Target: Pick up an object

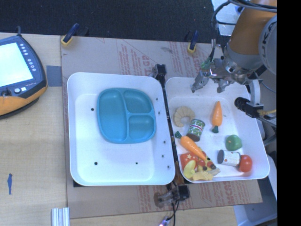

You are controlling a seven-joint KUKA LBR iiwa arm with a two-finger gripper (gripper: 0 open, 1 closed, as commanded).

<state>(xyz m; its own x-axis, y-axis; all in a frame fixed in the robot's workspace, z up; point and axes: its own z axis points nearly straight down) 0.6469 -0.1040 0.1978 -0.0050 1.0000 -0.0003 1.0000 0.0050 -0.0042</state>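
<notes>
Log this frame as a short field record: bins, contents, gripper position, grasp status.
left bin: holds a blue divided plate
right bin: holds toy food, including two carrots, a croissant, a small green can, a green round fruit, a tomato
gripper: above the far edge of the right bin, fingers spread
grasp status: nothing between the fingers
nearest item to gripper: the upright carrot, apart from it
</notes>
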